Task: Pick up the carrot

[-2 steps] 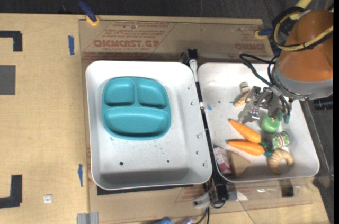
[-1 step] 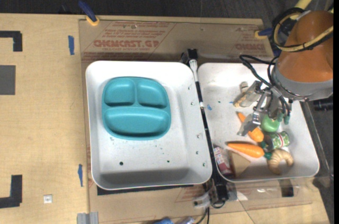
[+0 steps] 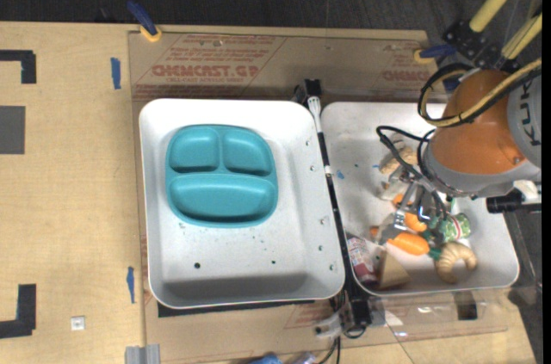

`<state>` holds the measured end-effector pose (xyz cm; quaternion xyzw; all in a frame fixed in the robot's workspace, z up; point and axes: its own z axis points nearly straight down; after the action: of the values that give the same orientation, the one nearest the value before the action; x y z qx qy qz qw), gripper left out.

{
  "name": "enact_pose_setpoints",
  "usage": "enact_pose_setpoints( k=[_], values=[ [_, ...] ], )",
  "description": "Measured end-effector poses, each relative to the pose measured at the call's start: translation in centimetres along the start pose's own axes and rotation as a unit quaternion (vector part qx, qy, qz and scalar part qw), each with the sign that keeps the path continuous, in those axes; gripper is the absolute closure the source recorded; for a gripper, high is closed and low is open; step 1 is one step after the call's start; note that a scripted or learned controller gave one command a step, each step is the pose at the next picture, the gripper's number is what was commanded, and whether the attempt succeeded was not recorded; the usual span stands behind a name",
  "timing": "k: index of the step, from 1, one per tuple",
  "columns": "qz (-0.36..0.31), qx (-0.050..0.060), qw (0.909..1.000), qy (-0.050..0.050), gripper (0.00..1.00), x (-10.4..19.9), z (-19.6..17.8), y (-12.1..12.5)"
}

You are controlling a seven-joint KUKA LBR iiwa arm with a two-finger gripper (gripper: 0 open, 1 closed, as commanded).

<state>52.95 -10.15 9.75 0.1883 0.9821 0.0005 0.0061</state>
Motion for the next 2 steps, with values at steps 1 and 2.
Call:
enact_pose_setpoints(
  k=[1, 2],
  values=[
    [0.0, 0.0, 1.0, -0.001, 1.0, 0.0, -0.8, 0.1],
    [-0.053, -0.002, 0.9986, 0.002, 1.0, 5.9, -9.0, 7.2]
  ],
)
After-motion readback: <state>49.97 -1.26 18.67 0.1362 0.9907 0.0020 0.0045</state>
